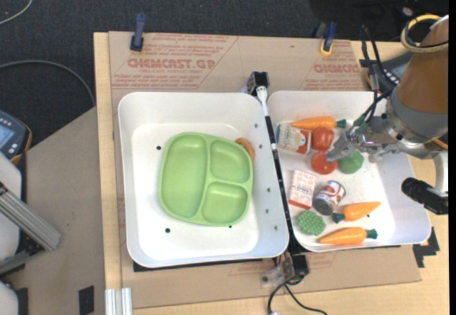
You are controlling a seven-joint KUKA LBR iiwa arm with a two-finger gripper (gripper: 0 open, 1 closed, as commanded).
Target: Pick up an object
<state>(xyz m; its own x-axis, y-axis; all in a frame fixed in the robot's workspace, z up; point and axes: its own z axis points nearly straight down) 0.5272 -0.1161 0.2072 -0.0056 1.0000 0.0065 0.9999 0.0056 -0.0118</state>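
Note:
The right bin [399, 228] holds several toy foods. My gripper [354, 145] hangs low over the bin's middle, just above a green round piece [350, 162] and close to a small red tomato [323, 163]. A carrot [313, 122] and a white pouch with a red end [298, 138] lie to its left. Nearer the front are a red-and-white carton [302, 189], a can [329, 197], a green knobbly piece [311, 221] and two more carrots [356, 211] [345, 236]. Nothing is visibly held.
The left bin [135, 164] carries a green divided plate [206, 178], with a small orange item [245, 146] at its far right corner. A black-and-white clamp bar [265, 117] runs between the bins. The arm's orange band [427, 57] looms over the right bin's far right.

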